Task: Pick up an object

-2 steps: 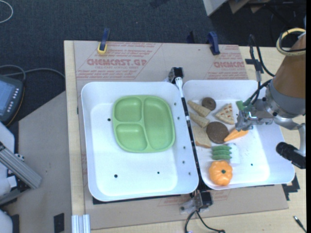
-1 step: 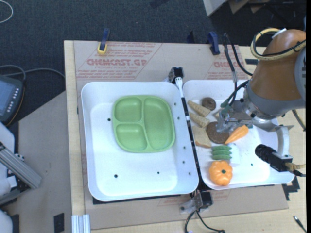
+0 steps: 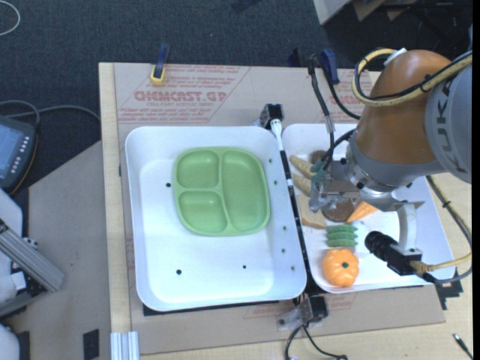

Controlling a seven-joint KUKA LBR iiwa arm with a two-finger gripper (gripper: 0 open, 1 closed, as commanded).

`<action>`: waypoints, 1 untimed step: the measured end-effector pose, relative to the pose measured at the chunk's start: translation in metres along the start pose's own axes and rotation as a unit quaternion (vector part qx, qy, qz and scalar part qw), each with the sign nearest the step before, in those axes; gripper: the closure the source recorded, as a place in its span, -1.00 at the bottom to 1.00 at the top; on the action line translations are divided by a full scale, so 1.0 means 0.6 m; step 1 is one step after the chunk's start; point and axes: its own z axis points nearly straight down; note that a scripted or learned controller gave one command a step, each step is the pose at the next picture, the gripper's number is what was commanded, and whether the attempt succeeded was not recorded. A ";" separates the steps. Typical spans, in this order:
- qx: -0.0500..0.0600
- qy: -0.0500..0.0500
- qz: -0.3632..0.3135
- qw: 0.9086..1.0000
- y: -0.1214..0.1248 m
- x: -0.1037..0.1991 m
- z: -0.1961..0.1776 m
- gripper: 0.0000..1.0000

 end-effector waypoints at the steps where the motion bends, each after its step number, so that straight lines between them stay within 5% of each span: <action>1: 0.002 0.000 0.001 1.000 -0.005 0.086 0.036 1.00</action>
